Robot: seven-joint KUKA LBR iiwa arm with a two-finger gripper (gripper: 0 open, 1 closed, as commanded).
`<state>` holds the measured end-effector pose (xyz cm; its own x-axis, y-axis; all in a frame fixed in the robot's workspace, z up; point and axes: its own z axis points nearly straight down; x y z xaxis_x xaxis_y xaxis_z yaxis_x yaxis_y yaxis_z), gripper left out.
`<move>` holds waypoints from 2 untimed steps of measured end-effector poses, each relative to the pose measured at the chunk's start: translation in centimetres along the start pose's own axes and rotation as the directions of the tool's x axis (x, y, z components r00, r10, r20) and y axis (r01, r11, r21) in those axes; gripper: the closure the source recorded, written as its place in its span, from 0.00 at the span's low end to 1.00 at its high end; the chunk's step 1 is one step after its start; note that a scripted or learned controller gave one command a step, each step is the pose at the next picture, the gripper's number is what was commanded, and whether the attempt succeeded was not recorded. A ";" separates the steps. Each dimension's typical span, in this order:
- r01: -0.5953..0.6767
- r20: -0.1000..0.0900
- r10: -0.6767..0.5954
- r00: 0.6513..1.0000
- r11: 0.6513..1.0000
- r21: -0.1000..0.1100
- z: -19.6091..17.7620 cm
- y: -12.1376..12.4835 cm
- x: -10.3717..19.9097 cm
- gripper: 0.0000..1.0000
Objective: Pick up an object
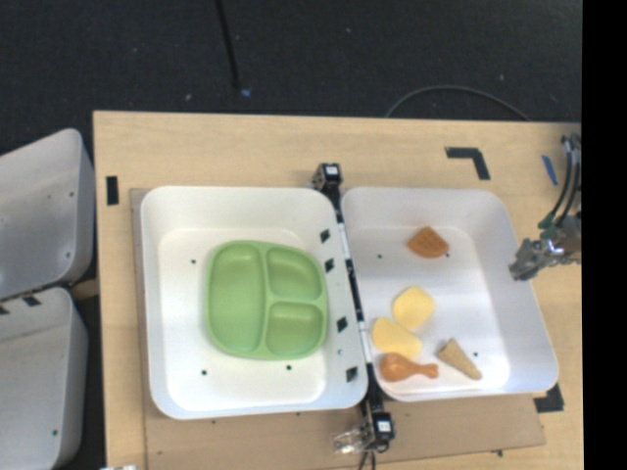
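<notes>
We see the robot's hand (529,259) at the right rim of the right shallow white bin (490,218); we cannot tell its grip. Well apart from it, an orange plastic drumstick (406,367) lies near the bin's front edge, beside two yellow pieces and a tan wedge (458,358).

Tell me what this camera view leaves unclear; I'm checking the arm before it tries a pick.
- Gripper: camera view, small and blurred at the right bin's rim; finger state unreadable.
- Arm: cut off by the right frame edge.
- Orange drumstick-shaped piece and yellow piece: too small to tell whether they touch.
- Part by the bench's near edge: blurred, unidentifiable.
</notes>
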<state>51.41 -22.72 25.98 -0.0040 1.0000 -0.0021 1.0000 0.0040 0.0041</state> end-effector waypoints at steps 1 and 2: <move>0.001 -0.001 -0.001 1.000 1.000 0.002 1.1 1.5 5.2 1.00; 0.004 -0.004 -0.004 1.000 1.000 0.003 0.5 2.2 11.1 1.00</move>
<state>53.55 -11.60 25.52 -0.0082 1.0000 0.0015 1.0000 0.0082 0.0012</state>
